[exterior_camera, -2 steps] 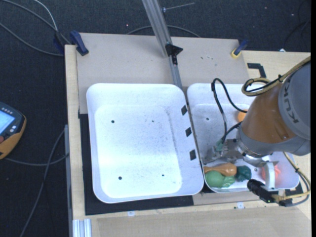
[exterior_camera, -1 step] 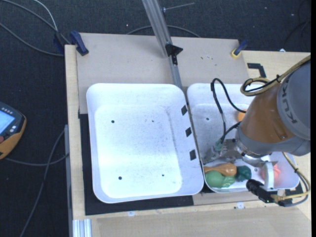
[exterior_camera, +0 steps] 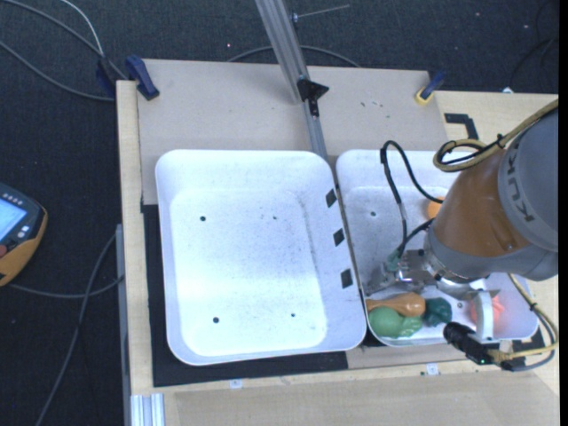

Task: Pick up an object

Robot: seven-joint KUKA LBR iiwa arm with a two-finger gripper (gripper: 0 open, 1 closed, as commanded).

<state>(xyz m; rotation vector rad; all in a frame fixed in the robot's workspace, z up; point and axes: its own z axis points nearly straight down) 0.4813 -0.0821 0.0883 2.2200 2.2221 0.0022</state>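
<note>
Down on the bench sit two shallow white bins with rounded corners and a smooth, plastic-looking finish. The left bin (exterior_camera: 248,256) has a speckled floor dotted with a few small dark holes. The right bin (exterior_camera: 368,198) is largely covered by the arm (exterior_camera: 497,220), a bulky grey body with a broad orange band above the wrist and black cable looping over it.

The gripper (exterior_camera: 399,273) reaches down into the near part of the right bin, its metal parts glinting beside the bin's left wall. Whether its jaws are spread or closed cannot be told, and nothing can be made out between them.

Just below the gripper lie small toy-like objects against the near wall of the right bin. An orange-brown object (exterior_camera: 404,304), smooth and elongated, lies with its long axis roughly left to right. A pale green rounded object (exterior_camera: 392,324) sits touching it on the near side, and a darker green lumpy piece (exterior_camera: 437,310) lies just to its right. A reddish, translucent-looking thing (exterior_camera: 495,309) rests further right, beside the arm.
</note>
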